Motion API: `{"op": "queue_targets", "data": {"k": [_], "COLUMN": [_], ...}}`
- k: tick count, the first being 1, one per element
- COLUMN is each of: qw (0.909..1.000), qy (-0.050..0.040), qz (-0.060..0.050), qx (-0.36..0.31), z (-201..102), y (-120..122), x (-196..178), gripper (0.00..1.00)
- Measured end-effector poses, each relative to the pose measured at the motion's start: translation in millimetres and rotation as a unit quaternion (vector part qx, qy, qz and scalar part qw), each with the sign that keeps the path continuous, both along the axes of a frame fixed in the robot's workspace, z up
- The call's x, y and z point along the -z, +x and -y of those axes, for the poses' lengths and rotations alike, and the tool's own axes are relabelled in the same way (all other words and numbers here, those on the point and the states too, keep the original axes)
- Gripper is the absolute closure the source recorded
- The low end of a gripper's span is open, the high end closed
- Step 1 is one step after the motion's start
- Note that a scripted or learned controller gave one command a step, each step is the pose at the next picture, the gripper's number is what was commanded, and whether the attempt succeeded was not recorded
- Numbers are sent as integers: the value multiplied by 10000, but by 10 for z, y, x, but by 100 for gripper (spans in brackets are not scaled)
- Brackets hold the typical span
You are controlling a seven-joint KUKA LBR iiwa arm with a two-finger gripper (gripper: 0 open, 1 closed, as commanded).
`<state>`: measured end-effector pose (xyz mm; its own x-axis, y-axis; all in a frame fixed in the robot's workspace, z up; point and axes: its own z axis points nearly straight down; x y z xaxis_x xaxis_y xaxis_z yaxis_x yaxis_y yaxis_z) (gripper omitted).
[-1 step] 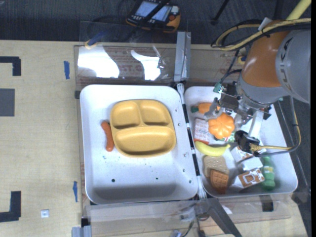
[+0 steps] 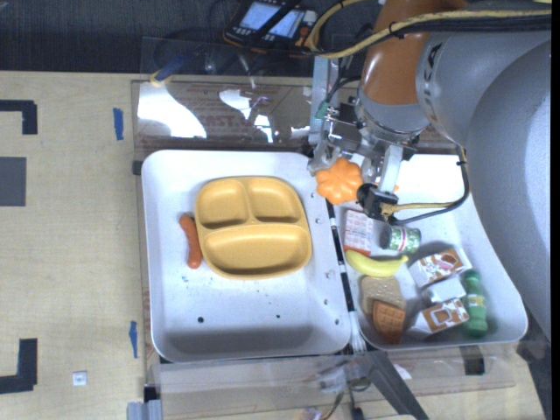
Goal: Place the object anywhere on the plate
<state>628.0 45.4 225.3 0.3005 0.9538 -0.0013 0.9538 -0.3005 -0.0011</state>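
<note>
Nearest the camera, the front rim of the left bin (image 2: 254,346) borders the tabletop (image 2: 70,234). Within this bin lies the plate (image 2: 254,226), a yellow sectioned tray. The pincer (image 2: 350,160) hangs over the right bin (image 2: 499,322), at its far left corner. An orange pumpkin-shaped object (image 2: 339,180) sits directly beneath it; whether it is gripped cannot be told. From the pincer, the plate lies to the view's left and nearer the camera, across the divider between the bins.
</note>
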Motion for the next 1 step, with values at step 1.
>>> {"op": "queue_targets", "data": {"k": [1], "qw": [10000], "qy": [-1], "qz": [1], "qx": [1], "z": [0], "y": [1], "x": [-3], "gripper": [0]}}
